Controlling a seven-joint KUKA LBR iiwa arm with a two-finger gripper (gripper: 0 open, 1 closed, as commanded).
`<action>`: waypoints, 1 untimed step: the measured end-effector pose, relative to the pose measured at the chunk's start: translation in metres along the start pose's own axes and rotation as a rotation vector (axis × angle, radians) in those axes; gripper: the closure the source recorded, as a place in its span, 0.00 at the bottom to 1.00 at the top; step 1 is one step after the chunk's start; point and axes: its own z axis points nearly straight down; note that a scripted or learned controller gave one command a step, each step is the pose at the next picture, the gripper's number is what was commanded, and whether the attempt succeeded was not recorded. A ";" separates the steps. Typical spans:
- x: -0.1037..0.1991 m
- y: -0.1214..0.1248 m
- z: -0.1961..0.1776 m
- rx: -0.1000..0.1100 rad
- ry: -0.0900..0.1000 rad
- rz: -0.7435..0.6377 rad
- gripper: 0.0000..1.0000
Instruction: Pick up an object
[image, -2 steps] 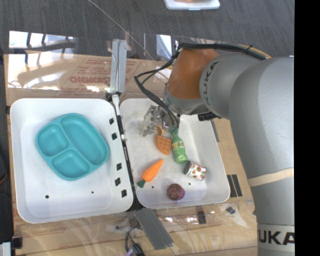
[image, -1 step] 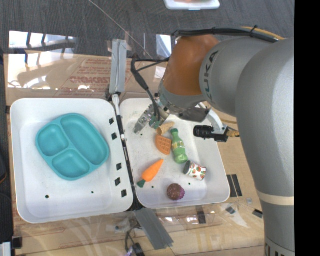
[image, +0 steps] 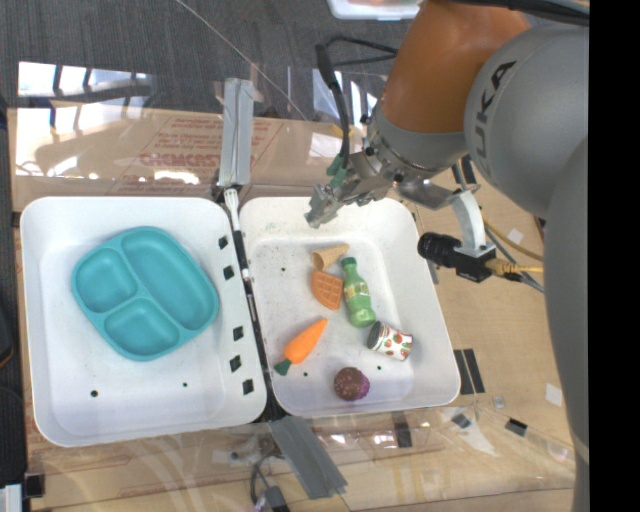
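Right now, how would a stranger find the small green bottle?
Look in the right white bin, the one without the blue divided plate. Near its middle lies the small green plastic bottle, beside an orange waffle piece. It is the only green, capped thing there.

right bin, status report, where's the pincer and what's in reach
Pincer over right bin's far edge, holding nothing. Nearest: cone, waffle, green bottle. Carrot, cup, dark ball farther off. Nothing blocking.

One fixed camera above, slanted down on both bins (image: 60, 400), seemingly mid-range
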 end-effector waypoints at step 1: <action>0.099 -0.044 0.102 0.013 0.006 -0.180 1.00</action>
